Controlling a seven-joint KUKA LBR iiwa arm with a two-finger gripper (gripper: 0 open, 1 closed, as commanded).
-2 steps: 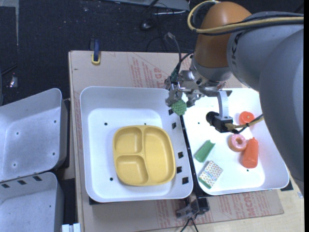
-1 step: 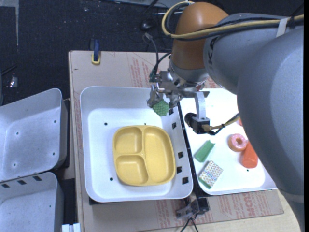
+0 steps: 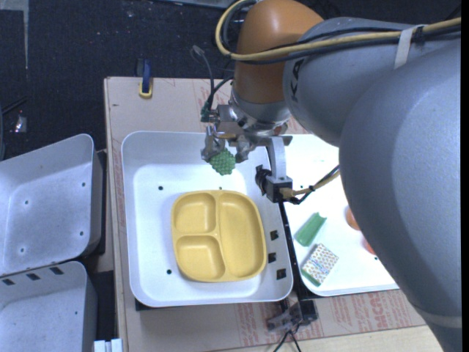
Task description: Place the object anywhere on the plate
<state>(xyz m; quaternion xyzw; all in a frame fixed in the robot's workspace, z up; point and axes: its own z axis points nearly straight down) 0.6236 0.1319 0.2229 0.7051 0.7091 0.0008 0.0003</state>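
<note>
The left shallow white bin [image 3: 139, 218] is occupied by a yellow three-compartment plastic plate [image 3: 218, 235]. Just beyond the plate's far rim, a small green textured object [image 3: 223, 163] is seen clamped between the two-finger gripper [image 3: 221, 155] fingers.

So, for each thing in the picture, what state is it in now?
Gripper: shut on the green object, above the left bin's far side.
Green object: held, not yet on the plate.
Yellow plate: flat in the left bin, nothing on it.
Green block: lying in the right bin.
Patterned packet: lying beside it.
</note>
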